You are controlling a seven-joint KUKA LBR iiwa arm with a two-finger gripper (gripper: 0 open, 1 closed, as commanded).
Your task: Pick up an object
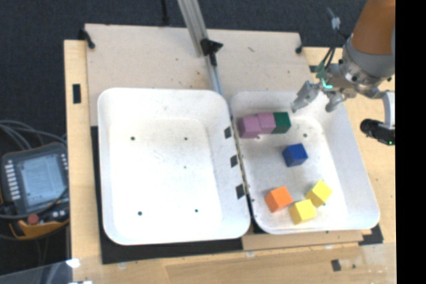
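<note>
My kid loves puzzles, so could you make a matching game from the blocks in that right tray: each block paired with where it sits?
Things:
1. green block
2. blue block
3. orange block
4. purple block

Places:
A. lower part of the tray, left of the two yellow blocks
B. top of the tray, nearest the divider between the bins
C. about the middle of the right bin
D. top of the tray, touching the purple block's right side

Pairs: 1-D, 2-C, 3-A, 4-B
</note>
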